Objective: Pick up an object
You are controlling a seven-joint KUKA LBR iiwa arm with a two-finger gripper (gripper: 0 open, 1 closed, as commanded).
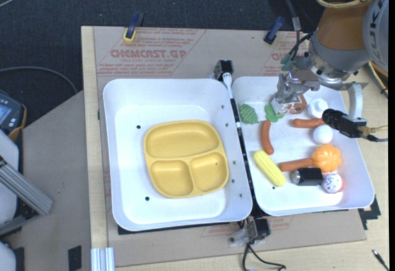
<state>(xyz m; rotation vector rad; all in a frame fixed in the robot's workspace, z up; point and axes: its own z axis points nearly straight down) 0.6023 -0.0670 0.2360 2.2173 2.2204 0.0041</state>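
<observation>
bench board [154, 54]: brown card, red print reads "chemcast gp", repeated; 2 clamps at far edge, 1 yellow/blue [132, 28], 1 blue [273, 30]; 2 white bins, shallow, glossy plastic, rounded corners; left bin [123, 115]: 1 yellow tray [185, 157], 3 compartments, smooth plastic; right bin [352, 192]: approx 10 toy foods, packed close; 1 green leafy pc [249, 113]; 2 sausages, 1 upright-lying [266, 136] nr divider, 1 crosswise [307, 122]; 1 corn cob [270, 168], yellow, knobbly; 1 carrot [296, 165] beside corn; 1 orange pumpkin [326, 157], ribbed; 1 white egg [322, 134]; 1 black cylinder [307, 176]; 1 speckled white ball [332, 184]; 1 white round pc [318, 106]; gripper [286, 105]: metal, down at far end of right bin over a green/orange/white pc [276, 110]; finger gap: cannot tell; grip on any item: cannot tell.
</observation>
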